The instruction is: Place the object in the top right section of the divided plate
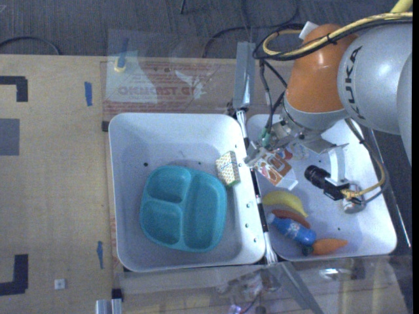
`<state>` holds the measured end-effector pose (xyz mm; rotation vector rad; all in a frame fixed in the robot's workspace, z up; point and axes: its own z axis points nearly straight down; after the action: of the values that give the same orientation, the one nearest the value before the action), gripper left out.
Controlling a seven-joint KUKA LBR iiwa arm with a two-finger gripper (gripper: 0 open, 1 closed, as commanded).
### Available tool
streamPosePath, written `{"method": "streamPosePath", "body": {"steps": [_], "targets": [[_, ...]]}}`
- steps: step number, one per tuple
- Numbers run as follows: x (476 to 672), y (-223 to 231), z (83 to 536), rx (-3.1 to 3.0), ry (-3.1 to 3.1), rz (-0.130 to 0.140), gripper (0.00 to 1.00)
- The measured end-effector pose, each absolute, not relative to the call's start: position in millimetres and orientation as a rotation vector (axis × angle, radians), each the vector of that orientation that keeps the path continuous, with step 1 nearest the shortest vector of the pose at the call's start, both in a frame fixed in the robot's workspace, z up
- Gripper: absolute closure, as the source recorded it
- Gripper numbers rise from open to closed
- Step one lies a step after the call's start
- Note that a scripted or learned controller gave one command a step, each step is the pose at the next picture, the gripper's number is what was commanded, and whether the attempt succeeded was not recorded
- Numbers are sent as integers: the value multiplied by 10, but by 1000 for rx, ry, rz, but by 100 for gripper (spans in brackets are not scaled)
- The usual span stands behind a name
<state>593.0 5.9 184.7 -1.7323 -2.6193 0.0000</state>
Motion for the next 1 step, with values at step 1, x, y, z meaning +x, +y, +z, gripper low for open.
{"method": "streamPosePath", "body": {"steps": [1], "targets": [[5732,720,2051,-1744,-2613,-1,100]]}}
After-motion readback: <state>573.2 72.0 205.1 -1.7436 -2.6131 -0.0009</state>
